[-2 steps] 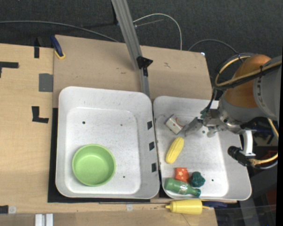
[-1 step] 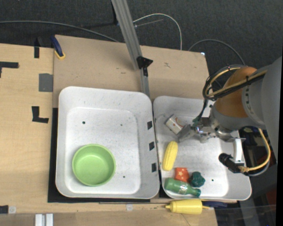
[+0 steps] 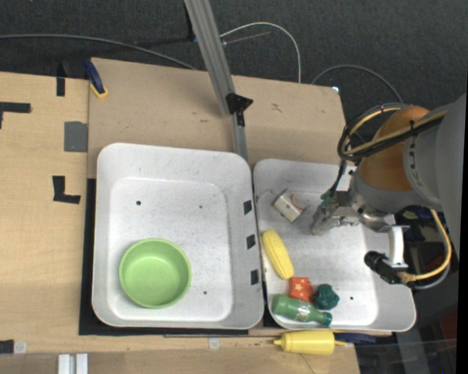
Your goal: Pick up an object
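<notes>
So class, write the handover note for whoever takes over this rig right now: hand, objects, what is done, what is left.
Hand: low in the right bin, nothing visibly held; finger state unclear.
Right bin: small beige block just left of the hand; corn cob, orange-red piece, dark green piece, green bottle near the front.
Left bin: green bowl.
Yellow bottle on the bench in front.
Done: nothing lifted.
Left: grasp and lift one object.

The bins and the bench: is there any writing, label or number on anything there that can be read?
None can be read.
The small beige block in the right bin has a dark mark: too blurred to read.
The green bottle and yellow bottle show no legible label.
The black shapes on the bench are tape, not letters.
</notes>
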Motion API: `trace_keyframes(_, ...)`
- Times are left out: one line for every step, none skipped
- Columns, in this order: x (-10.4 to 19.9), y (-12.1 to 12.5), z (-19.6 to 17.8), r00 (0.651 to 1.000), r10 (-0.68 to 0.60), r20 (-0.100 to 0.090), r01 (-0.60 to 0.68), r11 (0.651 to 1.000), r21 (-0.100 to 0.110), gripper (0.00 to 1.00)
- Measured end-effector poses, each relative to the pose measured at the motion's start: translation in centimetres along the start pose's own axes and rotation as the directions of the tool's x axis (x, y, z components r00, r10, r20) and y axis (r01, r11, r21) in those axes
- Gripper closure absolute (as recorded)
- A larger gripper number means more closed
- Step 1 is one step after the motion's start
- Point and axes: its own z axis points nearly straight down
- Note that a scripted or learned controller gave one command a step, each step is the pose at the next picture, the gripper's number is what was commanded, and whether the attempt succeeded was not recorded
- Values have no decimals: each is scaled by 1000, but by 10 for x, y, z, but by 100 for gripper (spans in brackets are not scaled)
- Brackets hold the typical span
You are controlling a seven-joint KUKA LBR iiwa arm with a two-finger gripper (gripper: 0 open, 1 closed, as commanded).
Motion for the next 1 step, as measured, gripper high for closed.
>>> trace_keyframes(-5,1,-62,1000,2,2,-2,1000,-7,100)
